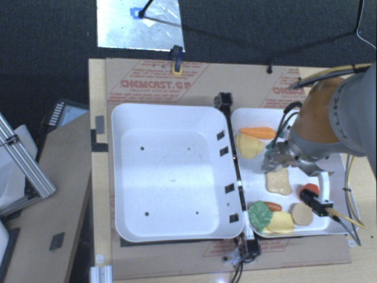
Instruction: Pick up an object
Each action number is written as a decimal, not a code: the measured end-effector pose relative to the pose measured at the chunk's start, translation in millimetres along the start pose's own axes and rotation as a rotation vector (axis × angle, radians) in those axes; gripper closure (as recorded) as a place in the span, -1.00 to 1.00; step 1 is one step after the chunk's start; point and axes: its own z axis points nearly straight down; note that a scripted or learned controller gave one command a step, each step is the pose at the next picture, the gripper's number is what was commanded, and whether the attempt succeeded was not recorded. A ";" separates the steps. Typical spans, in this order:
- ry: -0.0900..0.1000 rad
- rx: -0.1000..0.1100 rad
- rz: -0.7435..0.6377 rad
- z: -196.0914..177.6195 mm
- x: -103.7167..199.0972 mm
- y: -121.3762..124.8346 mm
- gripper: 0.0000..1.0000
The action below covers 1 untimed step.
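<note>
The grey arm's gripper (273,160) hangs low in the right white bin (337,171), just above a flat beige bread-like slice (278,183), nothing visibly lifted yet.

Grey arm (353,117); orange band (315,114) above the wrist; black cables (288,119); dark metallic end effector (274,158).

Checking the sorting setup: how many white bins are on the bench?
2. The left bin sits on the left side of the bench; the right bin sits directly beside it, holding toy food under the arm. None seem hidden.
</note>
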 end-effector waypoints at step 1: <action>0.002 -0.002 -0.002 -93.8 34.8 -42.0 1.00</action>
